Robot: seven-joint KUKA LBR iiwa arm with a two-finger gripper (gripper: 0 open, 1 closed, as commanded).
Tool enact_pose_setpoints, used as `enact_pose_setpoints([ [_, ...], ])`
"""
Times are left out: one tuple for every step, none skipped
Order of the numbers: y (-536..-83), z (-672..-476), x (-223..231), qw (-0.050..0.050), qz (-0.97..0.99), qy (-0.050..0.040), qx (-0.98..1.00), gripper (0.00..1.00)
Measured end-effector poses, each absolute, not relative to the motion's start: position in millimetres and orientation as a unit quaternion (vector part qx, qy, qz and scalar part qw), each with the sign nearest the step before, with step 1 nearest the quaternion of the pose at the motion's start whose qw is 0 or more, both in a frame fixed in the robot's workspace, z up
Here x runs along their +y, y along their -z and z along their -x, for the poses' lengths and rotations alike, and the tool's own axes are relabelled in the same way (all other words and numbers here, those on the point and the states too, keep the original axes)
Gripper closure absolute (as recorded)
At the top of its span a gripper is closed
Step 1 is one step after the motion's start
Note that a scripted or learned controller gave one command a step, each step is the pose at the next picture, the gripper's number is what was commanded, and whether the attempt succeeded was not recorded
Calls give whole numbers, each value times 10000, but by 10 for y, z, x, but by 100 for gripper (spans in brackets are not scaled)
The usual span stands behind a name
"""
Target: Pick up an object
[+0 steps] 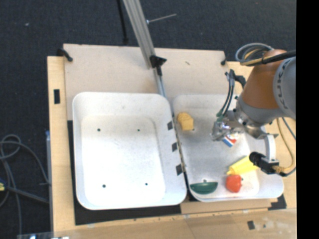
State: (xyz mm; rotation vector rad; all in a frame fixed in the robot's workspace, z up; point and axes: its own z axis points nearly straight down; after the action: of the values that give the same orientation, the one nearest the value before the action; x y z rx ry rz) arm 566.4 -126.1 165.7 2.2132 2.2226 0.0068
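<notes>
Camera view, read left to right: two white bins, the left bin (124, 148) and the right bin (199, 148) holding all stock, presumably staged there for picking. Counted: one tan block (185, 121) at its 11 o'clock, one green piece (204, 186) at 6, one red ball (234, 182) and one yellow piece (242, 167) at 5. Gripper (225, 133) hangs over a small red-blue item (229, 141); closure cannot be told.
</notes>
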Motion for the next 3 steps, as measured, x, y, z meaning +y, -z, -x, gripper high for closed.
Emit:
enact_pose_setpoints([
  [-2198, -5750, -1186, 32, -7055, -25, 7087, 100],
  [-2837, -5798, -1160, 35, -7056, -26, 7086, 100],
  [-2730, -5820, -747, 9, -7056, 1, 7086, 100],
])
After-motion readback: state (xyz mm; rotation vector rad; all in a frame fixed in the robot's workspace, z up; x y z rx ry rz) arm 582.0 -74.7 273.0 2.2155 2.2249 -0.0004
